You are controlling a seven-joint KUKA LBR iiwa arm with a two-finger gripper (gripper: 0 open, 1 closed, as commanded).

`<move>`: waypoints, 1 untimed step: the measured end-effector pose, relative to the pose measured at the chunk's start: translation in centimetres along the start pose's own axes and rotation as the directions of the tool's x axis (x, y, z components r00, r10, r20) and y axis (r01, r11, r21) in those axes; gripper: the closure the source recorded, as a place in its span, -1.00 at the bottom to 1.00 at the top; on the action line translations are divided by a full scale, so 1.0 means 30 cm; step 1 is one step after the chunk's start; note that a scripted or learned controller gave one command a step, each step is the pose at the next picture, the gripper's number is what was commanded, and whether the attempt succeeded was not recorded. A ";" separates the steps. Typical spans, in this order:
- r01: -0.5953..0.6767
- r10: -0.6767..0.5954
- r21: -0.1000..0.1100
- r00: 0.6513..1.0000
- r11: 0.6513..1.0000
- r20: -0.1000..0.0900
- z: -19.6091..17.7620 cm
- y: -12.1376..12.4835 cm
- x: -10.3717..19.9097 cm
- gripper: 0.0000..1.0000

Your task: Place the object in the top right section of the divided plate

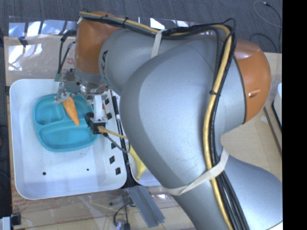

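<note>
A blue divided plate lies in the upper part of the left white bin. An orange carrot-shaped object slants over the plate's top right section, wide end up, narrow tip pointing down-right toward the divider. My gripper hangs directly over the object's wide end, at the plate's upper right edge. The wrist and its mount hide where the gripper meets the object, so I cannot tell whether it is held or resting on the plate.
The grey arm covers nearly all of the right bin; a yellow item peeks out below it. A black connector with a cable hangs beside the plate's right rim. The bin wall is close on the left.
</note>
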State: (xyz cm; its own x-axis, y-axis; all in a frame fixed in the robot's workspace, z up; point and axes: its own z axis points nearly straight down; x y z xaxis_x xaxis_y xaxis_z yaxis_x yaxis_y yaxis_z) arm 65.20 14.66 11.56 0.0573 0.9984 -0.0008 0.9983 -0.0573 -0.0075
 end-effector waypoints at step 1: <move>-0.224 0.224 -0.004 0.975 0.975 -0.001 -0.670 0.018 -0.110 -1.00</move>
State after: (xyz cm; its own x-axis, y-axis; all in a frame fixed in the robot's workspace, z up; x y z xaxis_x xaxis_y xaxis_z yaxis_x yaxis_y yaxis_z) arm 65.69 11.34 31.65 0.2795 0.9601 -0.0015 0.9601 -0.2795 -0.0027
